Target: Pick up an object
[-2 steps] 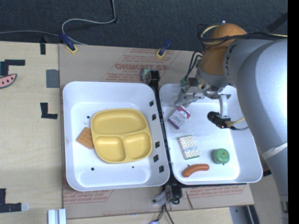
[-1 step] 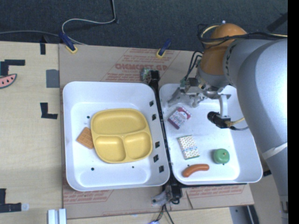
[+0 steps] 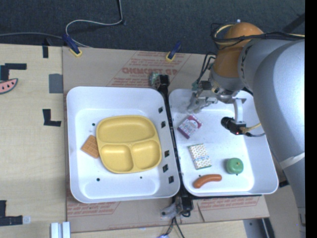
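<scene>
- Reaching in from the right, the grey arm (image 3: 277,83) hangs its gripper (image 3: 200,99) over the far left corner of the right bin (image 3: 257,182), low above the white floor.
- How far the jaws stand apart cannot be told at this slant; nothing shows between them, so no grasp can be claimed.
- Closest to the tool lies a small packet (image 3: 189,126) with purple print, just beside and in front of it, which makes it the likely target of the pick.
- Further forward in the same bin rest a patterned white box (image 3: 199,156), a green apple (image 3: 234,165) and an orange sausage (image 3: 207,180), spread apart, presumably so each can be taken singly.
- The left bin (image 3: 79,182) holds a yellow divided plate (image 3: 129,143) with a tan cracker (image 3: 90,146) tucked against its left edge.
- Judged from this layout, the pick is not yet made: everything lies flat on the bin floors.
- The flat packet offers little height for a grip, so a miss seems possible.
</scene>
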Robot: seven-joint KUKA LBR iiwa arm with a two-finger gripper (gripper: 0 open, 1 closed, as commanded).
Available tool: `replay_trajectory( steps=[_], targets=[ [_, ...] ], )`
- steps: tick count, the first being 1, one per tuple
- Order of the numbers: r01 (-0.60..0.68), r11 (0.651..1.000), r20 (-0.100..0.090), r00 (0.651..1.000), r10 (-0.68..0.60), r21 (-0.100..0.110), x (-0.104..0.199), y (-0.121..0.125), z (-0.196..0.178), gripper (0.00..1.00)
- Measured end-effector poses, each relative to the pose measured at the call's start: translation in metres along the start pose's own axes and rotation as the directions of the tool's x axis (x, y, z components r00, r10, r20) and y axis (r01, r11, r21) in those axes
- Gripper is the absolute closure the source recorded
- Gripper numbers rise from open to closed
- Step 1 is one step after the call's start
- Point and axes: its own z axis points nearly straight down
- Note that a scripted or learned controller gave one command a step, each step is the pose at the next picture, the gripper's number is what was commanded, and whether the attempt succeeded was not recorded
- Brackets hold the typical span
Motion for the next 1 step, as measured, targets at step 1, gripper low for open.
replay_trajectory(
  steps=[1],
  targets=[
    [0.000, 1.000, 0.000, 1.000, 0.000, 0.000, 0.0000, -0.0001, 0.0002, 0.00]
  ],
)
